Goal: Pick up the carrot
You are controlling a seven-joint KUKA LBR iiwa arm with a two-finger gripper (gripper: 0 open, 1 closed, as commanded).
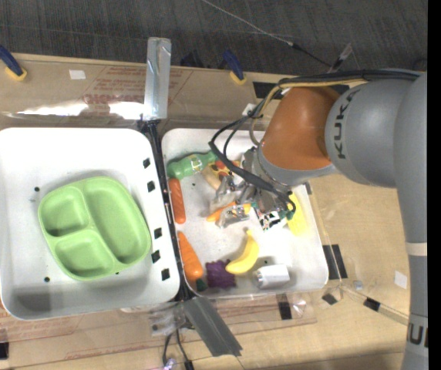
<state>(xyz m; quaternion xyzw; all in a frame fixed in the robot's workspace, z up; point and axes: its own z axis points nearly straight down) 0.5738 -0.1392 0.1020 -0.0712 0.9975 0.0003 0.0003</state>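
Note:
The carrot (190,258) is orange and tapered. It lies along the left wall of the right bin (313,262), near the front corner, next to a purple toy. My gripper (237,204) hangs low over the middle of that bin, among several small items, about a hand's width up and to the right of the carrot. The orange wrist band and cables hide most of it. Nothing recognisable shows in its grasp.
A red-orange sausage-like piece (177,199) lies above the carrot by the same wall. A banana (244,254), purple grapes (219,274), a white block (273,276), a green item (189,164) and a yellow piece (297,219) share the bin. The left bin (5,284) holds a green divided plate (93,226).

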